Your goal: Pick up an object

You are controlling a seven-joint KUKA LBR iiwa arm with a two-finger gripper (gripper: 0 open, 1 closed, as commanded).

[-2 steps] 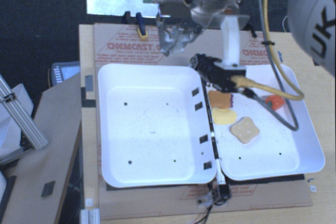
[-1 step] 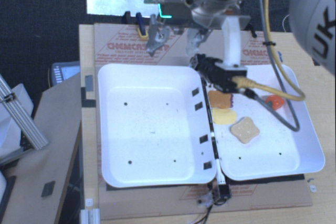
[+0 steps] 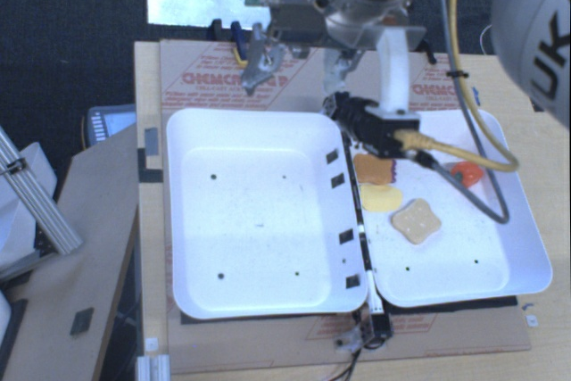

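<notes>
Several small objects lie in the right bin [image 3: 500, 272]. An orange-brown piece [image 3: 373, 169] sits near the divider, with a flat yellow piece [image 3: 382, 198] just in front of it. A beige toast-shaped piece [image 3: 416, 221] lies a little further forward. A red-orange object [image 3: 467, 173] rests toward the right, partly behind a yellow cable. My gripper [image 3: 298, 71] hangs high over the back rim of the bins. It is open, its two fingers spread wide with nothing between them.
The left bin [image 3: 259, 219] stands beside the right one, with a row of black clips [image 3: 343, 210] along the shared rim. A black connector [image 3: 370, 128] and yellow and grey cables [image 3: 482, 161] hang over the back of the right bin.
</notes>
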